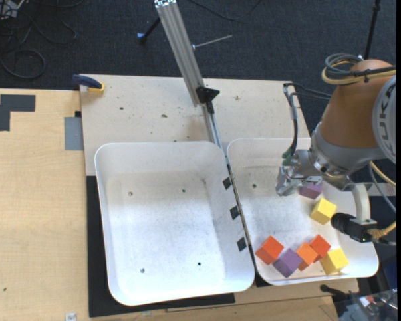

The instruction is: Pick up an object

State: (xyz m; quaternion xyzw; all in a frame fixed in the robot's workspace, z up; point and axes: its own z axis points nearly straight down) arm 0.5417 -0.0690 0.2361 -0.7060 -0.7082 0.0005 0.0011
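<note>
On your left sits the big left bin, a shallow white tray with small dark specks on its floor. No blocks lie in it.

Between the two bins runs a thin divider rail with small black clips. A long silver bar leans up and away from the top of that rail.

Next comes the right bin, and this is where all the blocks are. Along the near edge you see a red-orange block, then a purple block touching it. Just beside the purple one sit an orange block and another red-orange block, and a yellow block touches them at the end of the row. A second yellow block sits alone, a little farther back. Behind it is a small purple block, close under the arm.

The claw hangs low over the back part of the right bin, with the small purple block just to its right. The grey and orange arm covers much of it, and the fingers look like a shiny blur, so you cannot tell if they are spread or closed. No block shows between them.
</note>
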